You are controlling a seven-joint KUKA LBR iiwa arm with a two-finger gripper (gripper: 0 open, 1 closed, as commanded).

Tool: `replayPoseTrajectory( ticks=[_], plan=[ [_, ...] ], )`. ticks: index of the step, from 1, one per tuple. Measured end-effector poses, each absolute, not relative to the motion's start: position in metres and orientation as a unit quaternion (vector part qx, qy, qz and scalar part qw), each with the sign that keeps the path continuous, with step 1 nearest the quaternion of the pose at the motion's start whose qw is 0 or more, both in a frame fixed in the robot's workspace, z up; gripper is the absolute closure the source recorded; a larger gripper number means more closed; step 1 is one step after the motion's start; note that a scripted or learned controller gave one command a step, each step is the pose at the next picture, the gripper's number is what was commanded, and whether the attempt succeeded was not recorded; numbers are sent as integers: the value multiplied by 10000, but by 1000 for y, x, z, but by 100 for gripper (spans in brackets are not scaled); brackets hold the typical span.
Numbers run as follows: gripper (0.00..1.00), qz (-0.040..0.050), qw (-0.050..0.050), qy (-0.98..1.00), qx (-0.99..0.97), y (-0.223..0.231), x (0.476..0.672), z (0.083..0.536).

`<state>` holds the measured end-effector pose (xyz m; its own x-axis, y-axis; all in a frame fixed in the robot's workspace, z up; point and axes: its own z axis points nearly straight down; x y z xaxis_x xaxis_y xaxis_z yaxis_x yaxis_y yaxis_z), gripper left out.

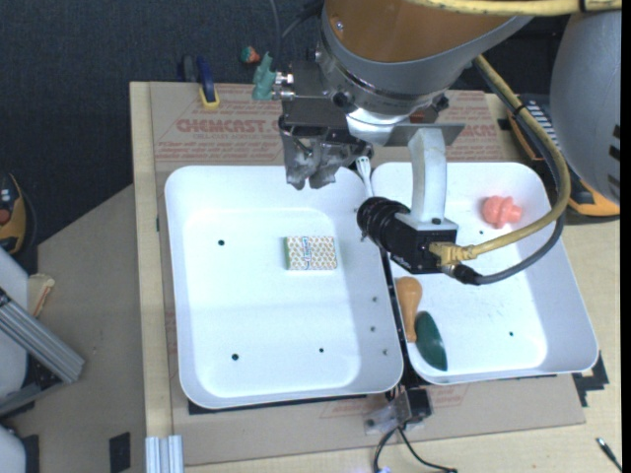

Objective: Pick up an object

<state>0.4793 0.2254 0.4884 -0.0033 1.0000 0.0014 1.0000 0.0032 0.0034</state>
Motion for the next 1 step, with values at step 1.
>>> replayPoseTrajectory(
  ticks=[1],
  plan=[
    [100, 34, 12, 7079, 7063, 225, 479, 538]
  ],
)
